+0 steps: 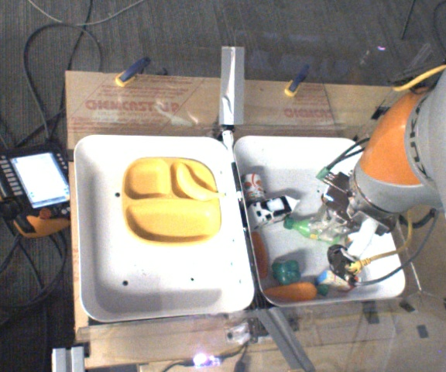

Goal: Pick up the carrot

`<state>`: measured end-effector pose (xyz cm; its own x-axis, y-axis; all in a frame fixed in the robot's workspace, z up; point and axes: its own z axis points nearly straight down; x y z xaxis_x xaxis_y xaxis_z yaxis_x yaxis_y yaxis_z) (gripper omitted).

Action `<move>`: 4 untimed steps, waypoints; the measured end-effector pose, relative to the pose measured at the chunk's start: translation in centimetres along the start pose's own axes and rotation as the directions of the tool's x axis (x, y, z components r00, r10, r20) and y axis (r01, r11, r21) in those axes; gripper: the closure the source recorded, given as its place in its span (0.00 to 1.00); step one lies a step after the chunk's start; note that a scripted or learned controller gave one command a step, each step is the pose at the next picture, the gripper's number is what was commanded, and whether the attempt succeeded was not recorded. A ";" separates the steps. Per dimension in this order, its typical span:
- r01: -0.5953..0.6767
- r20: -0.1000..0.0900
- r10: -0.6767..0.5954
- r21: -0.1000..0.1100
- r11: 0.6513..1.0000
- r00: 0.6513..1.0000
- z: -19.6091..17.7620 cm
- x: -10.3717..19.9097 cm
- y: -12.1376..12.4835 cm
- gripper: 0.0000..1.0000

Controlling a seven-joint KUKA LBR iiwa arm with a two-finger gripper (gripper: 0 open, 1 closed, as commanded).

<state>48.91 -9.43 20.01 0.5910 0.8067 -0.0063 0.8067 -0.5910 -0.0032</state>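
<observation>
Landmark: yellow divided tray (173,200), lying in the left bin (91,231). Right of the tray, across the divider, right bin (285,157) holds the clutter. Nearest the tray: small red-and-white can (252,183), black-and-white cow toy (270,209) just below it. Further right and lower: green toy (286,270). Carrot (290,291) lies flat against the near wall, below the green toy, untouched. Farthest right from the tray: gripper (345,235), low over the bin, above a green-capped clear bottle (308,227); finger spread cannot be made out.
</observation>
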 end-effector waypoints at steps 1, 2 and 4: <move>0.000 0.001 0.000 0.000 1.000 1.000 0.0 0.0 0.0 0.00; -0.371 0.001 0.371 0.000 0.929 0.929 -1.7 3.6 -3.4 0.00; -0.440 0.000 0.440 0.001 0.898 0.898 -3.6 5.4 -4.8 0.00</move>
<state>48.30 -2.23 23.64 0.8856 0.4645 -0.0066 0.4645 -0.8856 -0.0006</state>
